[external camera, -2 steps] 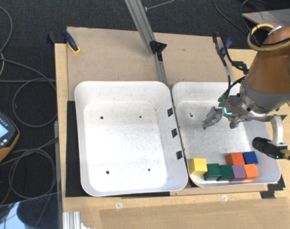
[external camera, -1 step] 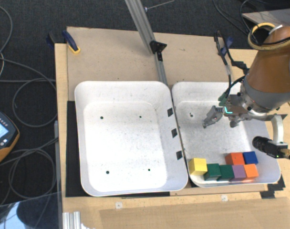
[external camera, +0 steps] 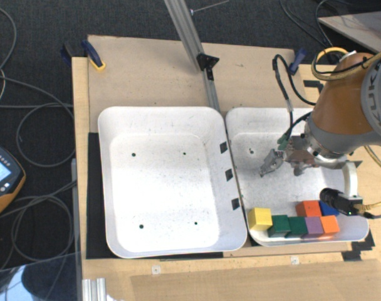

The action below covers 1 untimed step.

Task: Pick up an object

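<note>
Gripper (external camera: 279, 162): jaws slightly parted, holding nothing; poised over bare bin (external camera: 240, 127) floor
Blocks (external camera: 295, 221): well below jaws; clustered against near wall

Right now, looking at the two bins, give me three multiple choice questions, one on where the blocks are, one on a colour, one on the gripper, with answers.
1. Where do the blocks lie?
A. left bin
B. right bin, near edge
C. on the bench

2. The block at the row's left end is:
A. yellow
B. blue
C. white

3. The gripper is:
A. gripping a block
B. above the left bin
C. above the right bin, away from the blocks

Answers: 1 B, they cluster along the right bin's near wall. 2 A, the yellow block ends the row. 3 C, bare floor separates it from the blocks.
</note>
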Each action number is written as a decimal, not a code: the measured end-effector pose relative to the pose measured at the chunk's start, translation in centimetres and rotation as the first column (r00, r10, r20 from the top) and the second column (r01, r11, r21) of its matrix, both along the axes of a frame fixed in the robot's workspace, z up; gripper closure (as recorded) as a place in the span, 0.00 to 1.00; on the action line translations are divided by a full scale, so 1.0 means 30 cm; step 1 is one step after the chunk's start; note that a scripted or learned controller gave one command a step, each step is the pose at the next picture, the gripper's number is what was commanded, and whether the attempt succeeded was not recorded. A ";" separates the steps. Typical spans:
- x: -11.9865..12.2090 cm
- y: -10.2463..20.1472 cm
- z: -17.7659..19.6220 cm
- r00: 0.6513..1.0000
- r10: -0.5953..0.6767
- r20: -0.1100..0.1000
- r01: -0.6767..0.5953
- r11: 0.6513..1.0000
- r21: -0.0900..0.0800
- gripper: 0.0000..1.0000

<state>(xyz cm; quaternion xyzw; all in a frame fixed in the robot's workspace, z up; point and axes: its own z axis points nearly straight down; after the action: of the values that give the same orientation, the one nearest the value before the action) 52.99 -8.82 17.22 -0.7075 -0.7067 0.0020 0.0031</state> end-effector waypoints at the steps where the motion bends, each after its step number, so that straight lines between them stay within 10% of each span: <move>1: -0.016 -0.017 -0.205 1.000 0.000 -0.002 0.000 1.000 0.001 0.00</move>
<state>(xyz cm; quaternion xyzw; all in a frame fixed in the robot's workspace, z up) 52.51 -9.34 11.07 -0.7076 -0.7066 0.0023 0.0039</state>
